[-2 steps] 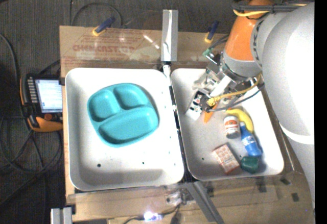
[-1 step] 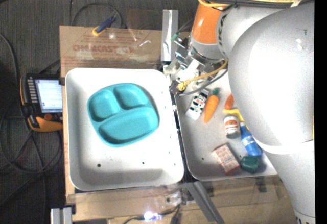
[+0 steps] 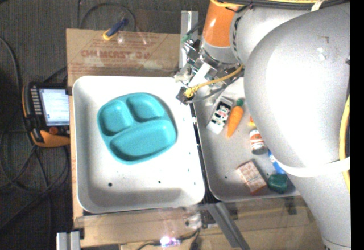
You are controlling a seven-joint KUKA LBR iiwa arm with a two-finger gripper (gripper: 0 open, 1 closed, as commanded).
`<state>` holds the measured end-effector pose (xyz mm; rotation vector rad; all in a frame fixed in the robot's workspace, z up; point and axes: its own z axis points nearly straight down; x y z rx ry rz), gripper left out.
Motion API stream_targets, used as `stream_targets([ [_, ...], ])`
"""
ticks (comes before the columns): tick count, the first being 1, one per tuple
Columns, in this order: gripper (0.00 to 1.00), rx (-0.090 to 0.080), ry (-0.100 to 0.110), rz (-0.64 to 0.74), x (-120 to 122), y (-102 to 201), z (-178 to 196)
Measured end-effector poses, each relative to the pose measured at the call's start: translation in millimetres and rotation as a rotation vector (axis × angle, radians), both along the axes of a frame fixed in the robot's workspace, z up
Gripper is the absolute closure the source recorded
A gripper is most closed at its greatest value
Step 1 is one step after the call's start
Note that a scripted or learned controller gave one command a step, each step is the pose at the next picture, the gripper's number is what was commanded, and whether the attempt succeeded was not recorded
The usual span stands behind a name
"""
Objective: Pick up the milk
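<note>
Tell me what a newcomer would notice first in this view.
First, the big grey arm with its orange band, which covers much of the right bin. Next, the turquoise divided plate in the middle of the left bin. Then the orange carrot right beside a small white carton, probably the milk, in the right bin's upper part.

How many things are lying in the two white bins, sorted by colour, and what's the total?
Teal: 1, the divided plate
White: 1, the milk carton
Orange: 1, the carrot
Red and white: 1, the small bottle
Brown: 1, the box
Green: 1, the rounded thing, partly hidden
Total: 6
</note>
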<state>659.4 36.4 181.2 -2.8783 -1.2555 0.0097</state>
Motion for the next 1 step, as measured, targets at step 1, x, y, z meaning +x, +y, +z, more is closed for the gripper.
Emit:
stream_targets([
  [1,0.0,0.0,0.0,-0.003,-57.1,-36.0,0.3],
])
